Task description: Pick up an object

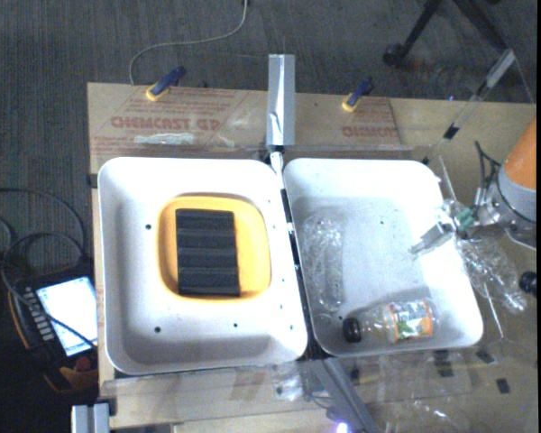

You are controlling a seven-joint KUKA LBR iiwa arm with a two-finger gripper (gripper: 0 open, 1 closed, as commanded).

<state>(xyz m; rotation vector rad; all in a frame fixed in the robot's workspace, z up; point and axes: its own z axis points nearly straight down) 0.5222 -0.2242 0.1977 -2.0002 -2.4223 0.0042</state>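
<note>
The right bin (370, 183) holds two bottles. A clear bottle with an orange label and a black cap (392, 321) lies on its side by the front wall. A crumpled clear plastic bottle (325, 262) lies lengthwise near the bin's left wall. In the left bin (126, 242) a yellow tray holds a black ridged block (207, 252). My gripper (437, 234) hangs over the right bin's right rim, above and to the right of the labelled bottle. Nothing shows in its grasp.
A metal post (280, 97) stands behind the seam between the bins. Two blue-and-yellow clamps (165, 82) (357, 93) sit on the back board. Crumpled clear plastic (491, 271) lies outside the right bin. A lit tablet (68, 309) lies on the floor at left.
</note>
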